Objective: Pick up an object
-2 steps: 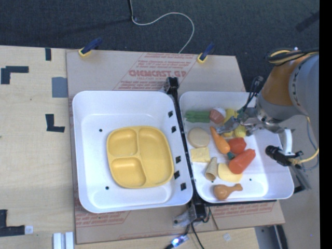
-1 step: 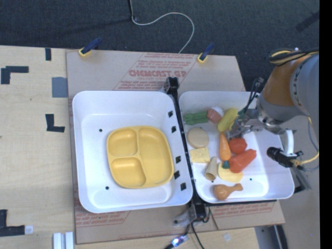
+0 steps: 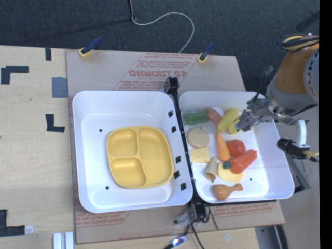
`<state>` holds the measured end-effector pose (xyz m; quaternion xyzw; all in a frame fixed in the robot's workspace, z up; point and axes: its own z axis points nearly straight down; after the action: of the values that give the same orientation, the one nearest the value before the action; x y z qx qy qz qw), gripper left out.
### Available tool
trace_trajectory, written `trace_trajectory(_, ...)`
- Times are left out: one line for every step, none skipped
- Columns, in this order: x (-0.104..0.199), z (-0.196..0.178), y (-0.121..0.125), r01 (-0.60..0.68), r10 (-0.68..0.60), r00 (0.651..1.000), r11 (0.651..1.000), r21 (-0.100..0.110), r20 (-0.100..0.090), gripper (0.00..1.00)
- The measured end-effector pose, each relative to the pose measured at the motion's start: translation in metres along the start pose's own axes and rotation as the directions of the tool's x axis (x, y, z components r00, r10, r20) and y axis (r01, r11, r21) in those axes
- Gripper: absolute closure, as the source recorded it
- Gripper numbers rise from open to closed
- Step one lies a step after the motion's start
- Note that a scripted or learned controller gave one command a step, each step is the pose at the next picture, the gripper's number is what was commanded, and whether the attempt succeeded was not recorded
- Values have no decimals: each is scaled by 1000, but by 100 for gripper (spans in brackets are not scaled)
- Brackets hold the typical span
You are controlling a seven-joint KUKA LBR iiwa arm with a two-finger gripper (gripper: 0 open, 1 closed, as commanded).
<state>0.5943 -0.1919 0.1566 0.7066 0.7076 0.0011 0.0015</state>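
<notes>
Arm over the right bin, hand low beside the toy corn; nothing lifted yet.

The hand point(image 3: 245, 120) hangs above the right bin point(image 3: 277, 188), just beside the yellow corn cob point(image 3: 228, 119); whether it is released or clenched cannot be told at this angle, and nothing shows in its grip. The toy food is heaped in that bin: green pod point(image 3: 194, 118), carrot point(image 3: 222, 147), tomato point(image 3: 236, 147), red pepper point(image 3: 243, 161), round cracker point(image 3: 197, 137), cheese square point(image 3: 199, 155) and drumstick point(image 3: 226, 190), many touching. The crowding likely makes a clean grasp hard. The left bin point(image 3: 85, 139) bears a yellow divided plate point(image 3: 139, 156), lying flat. Judged step: approach, with the corn the likeliest target.
</notes>
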Motion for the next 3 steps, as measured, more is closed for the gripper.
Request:
trace_trajectory(0,-44,-3,0,0,1000,1000,1,0,100)
trace_trajectory(0,-69,-2,0,0,1000,1000,2,0,100)
trace_trajectory(53,-60,10,5,-5,1000,1000,5,-2,100)
